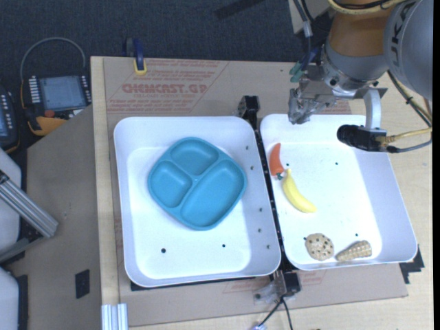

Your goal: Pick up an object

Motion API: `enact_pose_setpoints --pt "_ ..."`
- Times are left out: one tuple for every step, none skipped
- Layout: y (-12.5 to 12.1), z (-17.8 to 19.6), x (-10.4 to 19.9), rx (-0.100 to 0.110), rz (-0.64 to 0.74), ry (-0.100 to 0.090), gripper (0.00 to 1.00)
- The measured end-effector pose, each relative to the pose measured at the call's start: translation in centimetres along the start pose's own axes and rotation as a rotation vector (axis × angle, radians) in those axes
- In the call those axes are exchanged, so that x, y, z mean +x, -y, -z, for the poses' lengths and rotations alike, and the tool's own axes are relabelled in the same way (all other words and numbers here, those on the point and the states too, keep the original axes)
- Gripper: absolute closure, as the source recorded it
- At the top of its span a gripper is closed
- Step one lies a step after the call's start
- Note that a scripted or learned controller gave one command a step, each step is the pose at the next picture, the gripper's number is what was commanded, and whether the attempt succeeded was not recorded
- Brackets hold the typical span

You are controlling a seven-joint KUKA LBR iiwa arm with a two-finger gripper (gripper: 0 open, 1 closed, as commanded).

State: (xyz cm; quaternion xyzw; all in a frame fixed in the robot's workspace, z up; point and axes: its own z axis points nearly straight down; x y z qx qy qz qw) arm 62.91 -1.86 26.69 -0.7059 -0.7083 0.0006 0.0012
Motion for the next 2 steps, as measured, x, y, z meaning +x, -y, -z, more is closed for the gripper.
enact_pose_setpoints --pt "-0.7 -0.2 4.9 -0.005 0.0 0.001 1.0" --pt "-2.6 -1.0 10.3 -0.006 0.0 0.001 1.0"
